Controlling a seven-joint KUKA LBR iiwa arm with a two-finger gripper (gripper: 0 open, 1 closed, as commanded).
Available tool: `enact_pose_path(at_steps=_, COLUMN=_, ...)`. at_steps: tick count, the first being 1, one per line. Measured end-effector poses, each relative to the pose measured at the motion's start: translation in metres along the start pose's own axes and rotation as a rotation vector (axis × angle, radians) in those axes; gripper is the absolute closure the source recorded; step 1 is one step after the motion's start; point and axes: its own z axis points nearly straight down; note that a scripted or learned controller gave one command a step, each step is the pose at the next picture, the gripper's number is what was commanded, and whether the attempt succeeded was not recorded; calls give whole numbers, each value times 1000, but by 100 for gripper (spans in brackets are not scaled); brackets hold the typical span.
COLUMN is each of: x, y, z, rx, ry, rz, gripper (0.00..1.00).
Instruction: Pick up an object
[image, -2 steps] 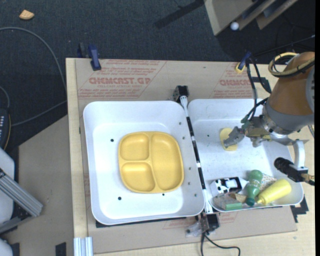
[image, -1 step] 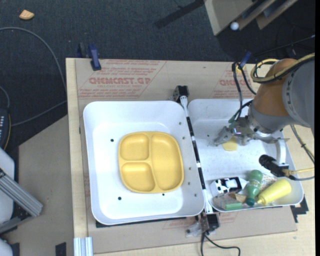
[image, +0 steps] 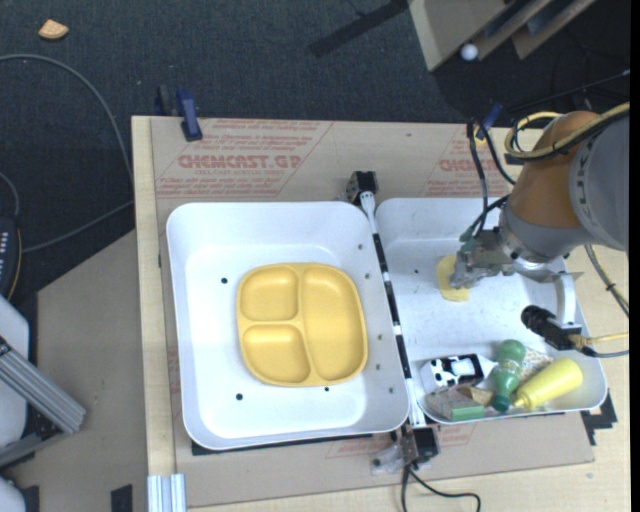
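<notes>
The left bin (image: 190, 300) carried a yellow divided plate (image: 300, 323) lying flat near its middle, well apart from the action. Right of that plate, across the divider, the right bin (image: 420, 225) held a small yellow object (image: 452, 281) on its floor, and the gripper (image: 470, 268) sat directly over it, touching or nearly so, apparently lowered to grasp it. Whether the tool was open or closed on it could not be told. Farther right and nearer the front rim, a yellow bottle (image: 548, 384), a green piece (image: 508, 365) and a black-and-white item (image: 455, 370) lay heaped in the corner.
</notes>
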Motion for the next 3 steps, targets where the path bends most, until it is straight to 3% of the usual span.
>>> enact_pose_path(at_steps=1, x=27, y=-26, z=-31, rx=5, ry=3, rz=0, gripper=100)
enact_pose_path(at_steps=2, x=27, y=-25, z=-41, rx=4, ry=3, rz=0, gripper=100)
enact_pose_path(at_steps=3, x=-11, y=-15, z=-36, rx=1, ry=-1, rz=1, gripper=100)
